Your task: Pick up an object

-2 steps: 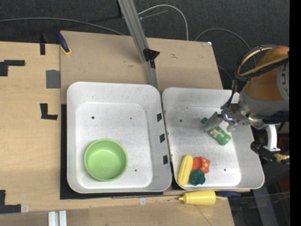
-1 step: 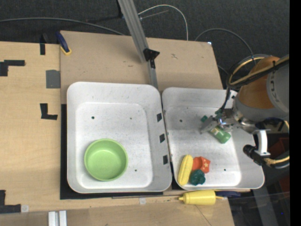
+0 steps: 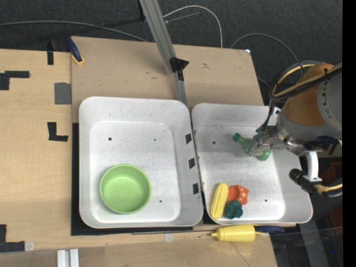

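A: Nearest, at 6 o'clock: yellow bottle [image 3: 236, 233] on the bench edge, just outside the right bin [image 3: 222, 121]. Inside, clustered: yellow corn piece [image 3: 219, 200], orange toy [image 3: 239, 193], dark green toy [image 3: 233, 209].

B: Farther, 3 o'clock: gripper [image 3: 260, 147] down on the green toy [image 3: 245, 141]. Finger spread: cannot tell (blurred).

A: Probably light, hard, slick plastic; best taken across the thicker body, not the thin end.

B: Left bin [image 3: 133, 107]: green bowl [image 3: 125, 188].
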Available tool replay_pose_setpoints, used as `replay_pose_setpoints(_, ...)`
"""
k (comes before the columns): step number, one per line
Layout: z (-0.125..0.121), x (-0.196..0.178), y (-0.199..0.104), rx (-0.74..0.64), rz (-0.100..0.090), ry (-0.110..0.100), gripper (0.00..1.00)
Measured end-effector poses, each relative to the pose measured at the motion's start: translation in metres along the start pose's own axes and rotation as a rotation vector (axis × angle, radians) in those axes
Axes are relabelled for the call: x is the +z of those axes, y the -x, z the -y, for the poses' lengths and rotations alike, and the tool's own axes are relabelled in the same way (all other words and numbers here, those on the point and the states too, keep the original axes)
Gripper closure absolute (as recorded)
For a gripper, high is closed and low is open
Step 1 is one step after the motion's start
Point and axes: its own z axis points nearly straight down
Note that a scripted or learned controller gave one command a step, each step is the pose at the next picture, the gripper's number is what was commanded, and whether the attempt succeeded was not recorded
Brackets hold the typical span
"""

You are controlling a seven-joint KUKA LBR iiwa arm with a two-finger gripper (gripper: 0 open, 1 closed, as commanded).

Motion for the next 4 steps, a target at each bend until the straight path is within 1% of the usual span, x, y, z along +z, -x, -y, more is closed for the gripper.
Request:
replay_pose_setpoints(1,-0.005,-0.047,-0.008,-0.003,-0.019,-0.028,1.0)
replay_pose_setpoints(2,-0.005,-0.11,-0.005,-0.002,-0.018,-0.025,1.0)
replay_pose_setpoints(3,-0.007,-0.162,-0.004,-0.002,-0.018,-0.026,1.0)
replay_pose_setpoints(4,0.003,-0.164,-0.061,-0.007,-0.021,-0.032,1.0)
